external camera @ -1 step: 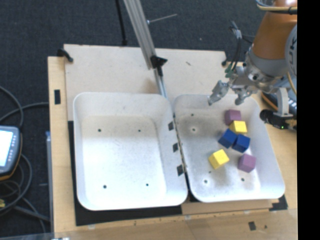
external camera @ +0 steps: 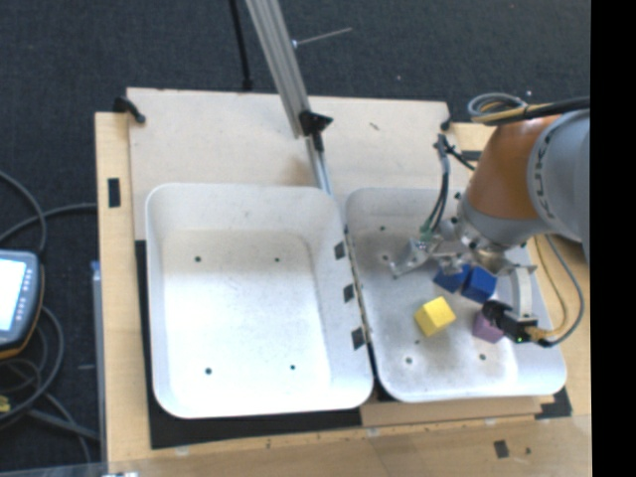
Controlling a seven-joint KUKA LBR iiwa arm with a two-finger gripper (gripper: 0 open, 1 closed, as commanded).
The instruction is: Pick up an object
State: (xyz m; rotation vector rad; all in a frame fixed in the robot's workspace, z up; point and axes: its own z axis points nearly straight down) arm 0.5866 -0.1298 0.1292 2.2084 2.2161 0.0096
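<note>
White bins sit side by side on the tabletop (external camera: 238, 137). The left bin (external camera: 248, 296) shows just its white floor. The right bin (external camera: 397, 227) has three small toys in it: a yellow block (external camera: 434, 316), a blue block (external camera: 467, 282) and a purple piece (external camera: 487, 326). The grey and orange arm (external camera: 522, 182) reaches in from the right and hangs low over the right bin. Its end effector (external camera: 437, 258) is down near the blue block, just above the yellow one. I cannot tell if it is open or closed, because the arm hides it. No toy looks lifted; all three seem to lie on the bin floor. So I think the pick is not done yet. Grabbing one toy and lifting it up is left to do.
</note>
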